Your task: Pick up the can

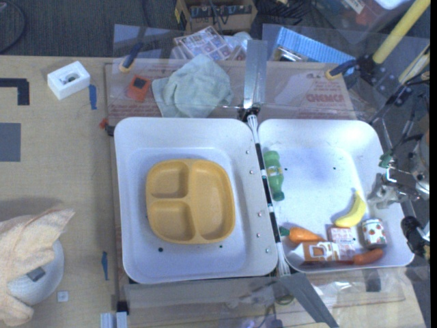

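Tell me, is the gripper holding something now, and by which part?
Nothing is held. The gripper sits at the right bin's right edge, apart from the can, which stands in the bin beside the banana.

arm – at right edge | pincer [390, 183] – low, state unclear

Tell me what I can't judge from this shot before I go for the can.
- Gripper: at the camera view's right edge, tangled with cables and fixtures; finger state unreadable.
- Can: too small to read the label; banana and a small carton crowd it, so clearance is unclear.
- Carton and the long red-orange item behind it: pressed against the right bin's near wall, lower sides hidden.
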You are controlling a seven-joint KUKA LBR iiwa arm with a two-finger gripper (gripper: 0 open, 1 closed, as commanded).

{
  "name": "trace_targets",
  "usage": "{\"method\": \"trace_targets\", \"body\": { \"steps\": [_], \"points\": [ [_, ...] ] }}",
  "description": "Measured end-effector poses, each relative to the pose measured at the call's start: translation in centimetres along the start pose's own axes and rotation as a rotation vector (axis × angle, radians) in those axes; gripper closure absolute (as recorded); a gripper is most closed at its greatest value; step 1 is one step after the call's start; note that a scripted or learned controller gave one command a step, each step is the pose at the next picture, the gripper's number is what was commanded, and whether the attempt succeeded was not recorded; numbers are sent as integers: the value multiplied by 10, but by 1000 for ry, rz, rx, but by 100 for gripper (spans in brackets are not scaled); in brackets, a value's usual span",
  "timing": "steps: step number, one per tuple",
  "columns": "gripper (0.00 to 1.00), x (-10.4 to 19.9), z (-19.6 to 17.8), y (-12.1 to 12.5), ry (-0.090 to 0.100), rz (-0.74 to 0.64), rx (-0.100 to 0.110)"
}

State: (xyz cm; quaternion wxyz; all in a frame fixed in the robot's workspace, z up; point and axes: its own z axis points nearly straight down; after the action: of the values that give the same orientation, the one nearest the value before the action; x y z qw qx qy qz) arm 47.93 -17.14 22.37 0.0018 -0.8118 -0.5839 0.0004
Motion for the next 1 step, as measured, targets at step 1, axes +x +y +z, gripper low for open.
{"method": "trace_targets", "body": {
  "steps": [1],
  "points": [
    [100, 0, 15, 20, -2, 40, -4]
  ]
}}
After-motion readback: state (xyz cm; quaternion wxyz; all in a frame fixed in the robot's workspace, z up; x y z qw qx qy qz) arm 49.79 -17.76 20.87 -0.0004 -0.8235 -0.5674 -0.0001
